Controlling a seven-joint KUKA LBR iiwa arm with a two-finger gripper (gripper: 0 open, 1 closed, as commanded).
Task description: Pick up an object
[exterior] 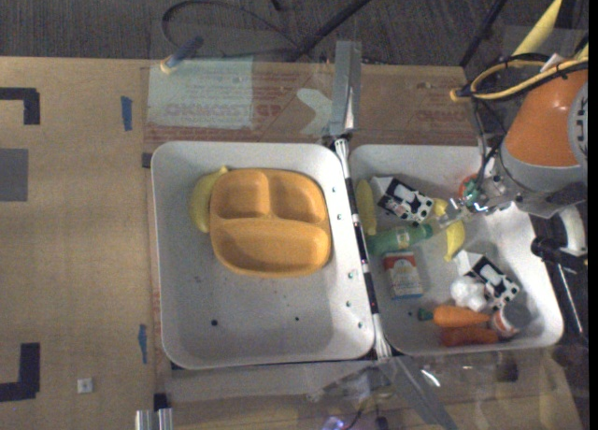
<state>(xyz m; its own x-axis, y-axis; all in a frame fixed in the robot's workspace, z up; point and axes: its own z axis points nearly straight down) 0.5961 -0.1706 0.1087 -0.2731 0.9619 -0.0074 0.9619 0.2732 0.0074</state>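
Observation:
The right bin (537, 325) holds a jumble of small items. A black-and-white cow-patterned carton (404, 199) lies at its back left, with a green bottle (400, 237) just in front of it. A yellow banana (454, 237) lies in the middle, and a second yellow piece (365, 206) rests along the left wall. Toward the front are a small red-and-white carton (404, 275), an orange carrot (462, 316) and another cow-patterned item (495, 280). My gripper (472, 198) hangs low over the bin's back middle, just right of the cow carton and above the banana.
The left bin (187, 325) holds an orange divided plate (270, 221) with a yellow item (201, 202) tucked under its left edge. The grey arm with its orange band (547, 129) reaches in over the right bin's back right corner. Cables and stand legs lie behind the bench.

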